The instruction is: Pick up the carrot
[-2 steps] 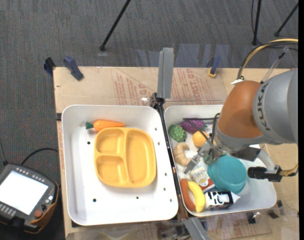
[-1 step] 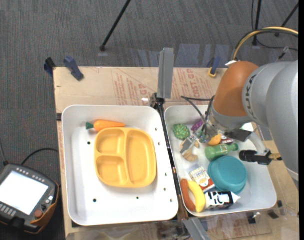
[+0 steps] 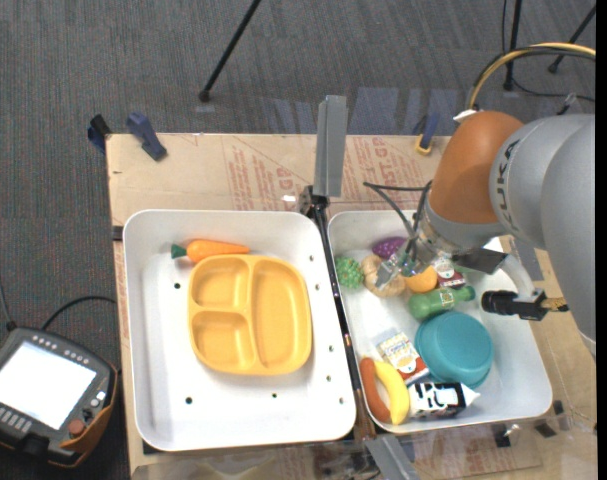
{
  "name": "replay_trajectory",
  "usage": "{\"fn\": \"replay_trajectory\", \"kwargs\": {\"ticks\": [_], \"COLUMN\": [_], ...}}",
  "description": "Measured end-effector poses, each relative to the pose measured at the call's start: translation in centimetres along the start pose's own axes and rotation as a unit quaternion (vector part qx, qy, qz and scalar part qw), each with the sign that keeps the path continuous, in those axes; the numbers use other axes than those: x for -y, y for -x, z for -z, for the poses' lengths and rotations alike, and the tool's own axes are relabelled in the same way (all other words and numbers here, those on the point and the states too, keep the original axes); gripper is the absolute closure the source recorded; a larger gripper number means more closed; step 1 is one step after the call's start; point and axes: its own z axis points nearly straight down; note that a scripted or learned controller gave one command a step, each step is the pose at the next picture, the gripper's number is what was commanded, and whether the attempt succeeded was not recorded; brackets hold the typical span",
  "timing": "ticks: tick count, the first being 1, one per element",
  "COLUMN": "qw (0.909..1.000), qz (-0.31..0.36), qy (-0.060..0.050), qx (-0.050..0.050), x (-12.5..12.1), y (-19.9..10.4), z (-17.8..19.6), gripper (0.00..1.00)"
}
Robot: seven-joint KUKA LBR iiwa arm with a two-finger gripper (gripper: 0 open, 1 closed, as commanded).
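Right bin (image 3: 528,393), near to far: one banana (image 3: 391,393), one teal bowl (image 3: 454,348), one green vegetable (image 3: 441,301), one purple item (image 3: 389,247). Left bin (image 3: 143,368): one yellow divided plate (image 3: 250,314); one carrot (image 3: 211,251) at far edge, touching plate. Gripper (image 3: 411,266) low over right-bin clutter; finger state: cannot tell.

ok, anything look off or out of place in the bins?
Yes: the carrot lies in the left bin, above the yellow divided plate, but the gripper is down in the right bin, among the toy food pile. Nothing spilled or damaged.
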Motion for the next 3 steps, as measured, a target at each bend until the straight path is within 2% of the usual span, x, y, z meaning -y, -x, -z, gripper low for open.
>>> {"fn": "replay_trajectory", "kwargs": {"ticks": [1,2,3], "qw": [0.9817,0.9578,0.9582], "qz": [-0.19,-0.287,-0.286], "qy": [-0.007,-0.004,-0.006], "qx": [-0.005,-0.002,-0.003], "x": [7.9,4.5,4.5], "y": [-4.1,5.7,5.5], "z": [-1.7,5.0,4.8], "gripper": [1.0,1.0,0.0]}}
